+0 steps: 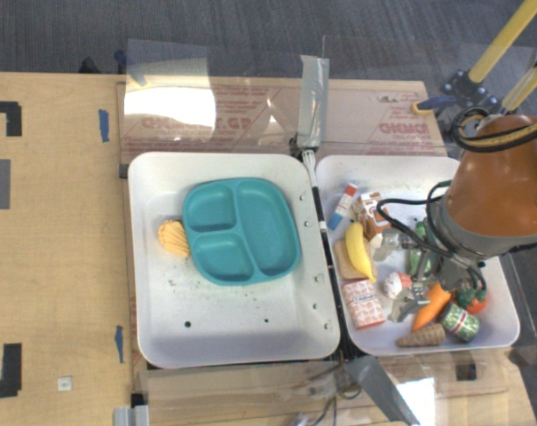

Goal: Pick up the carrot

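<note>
Worktop (46, 238) carries two white bins; use the right bin (508, 327) as your reference. The left bin (161, 327) sits just beside it and holds a teal divided plate (241, 229) with a yellow shell-shaped piece (172, 236) touching the plate's outer edge. None of that matters for this step.

The arm (494, 180) hangs over the right bin's outer half, orange band hiding part of the contents. The gripper (428, 278) is low, in the bin's middle, right above the clutter.

Carrot (432, 302) is in the bin's near half, just under the gripper, lying at a slant. It's crowded: a cone-shaped brown piece (422, 335) just beside its lower end, a green-and-red can (461, 325) close on its outer side, a red-patterned packet (364, 307) on the side toward the left bin. Banana (358, 248) and a small carton (369, 216) sit further back, clear of it.

Jaws: you can't tell how far open they are, cables and clutter blur them. I can't see the carrot between the fingers, so don't count it as held.

My read: you're at the descend-and-close step. Straddle the carrot across its width at mid-body, not the tapered end. Watch for snagging the can or cone. Confirm the hold on a short lift.
</note>
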Robot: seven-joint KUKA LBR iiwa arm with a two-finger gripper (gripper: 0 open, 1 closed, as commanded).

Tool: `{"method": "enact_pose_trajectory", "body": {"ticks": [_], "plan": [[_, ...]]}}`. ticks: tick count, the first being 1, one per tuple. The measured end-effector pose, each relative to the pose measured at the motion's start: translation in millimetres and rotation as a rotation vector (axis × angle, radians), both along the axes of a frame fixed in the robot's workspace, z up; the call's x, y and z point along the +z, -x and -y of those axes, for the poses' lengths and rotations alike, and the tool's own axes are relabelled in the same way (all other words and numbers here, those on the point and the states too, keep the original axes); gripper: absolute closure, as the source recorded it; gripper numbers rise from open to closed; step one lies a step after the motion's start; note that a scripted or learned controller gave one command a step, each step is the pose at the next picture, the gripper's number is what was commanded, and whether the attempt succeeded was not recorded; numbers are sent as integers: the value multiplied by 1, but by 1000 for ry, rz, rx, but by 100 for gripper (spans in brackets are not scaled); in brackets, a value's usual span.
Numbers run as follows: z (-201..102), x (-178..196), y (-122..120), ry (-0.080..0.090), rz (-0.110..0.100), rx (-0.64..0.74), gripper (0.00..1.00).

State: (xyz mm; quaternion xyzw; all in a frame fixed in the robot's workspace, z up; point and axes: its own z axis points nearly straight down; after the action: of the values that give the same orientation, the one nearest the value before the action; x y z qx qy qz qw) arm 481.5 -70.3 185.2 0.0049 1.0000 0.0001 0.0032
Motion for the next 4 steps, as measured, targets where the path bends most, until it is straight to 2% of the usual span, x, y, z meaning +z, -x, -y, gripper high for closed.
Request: {"method": "enact_pose_trajectory", "body": {"ticks": [1,2,3,4], "plan": [[45,-96,-3,3,12,152,0],[44,-85,-3,3,9,154,100],[60,59,-26,7,11,321,100],[59,53,-24,1,0,322,0]]}}
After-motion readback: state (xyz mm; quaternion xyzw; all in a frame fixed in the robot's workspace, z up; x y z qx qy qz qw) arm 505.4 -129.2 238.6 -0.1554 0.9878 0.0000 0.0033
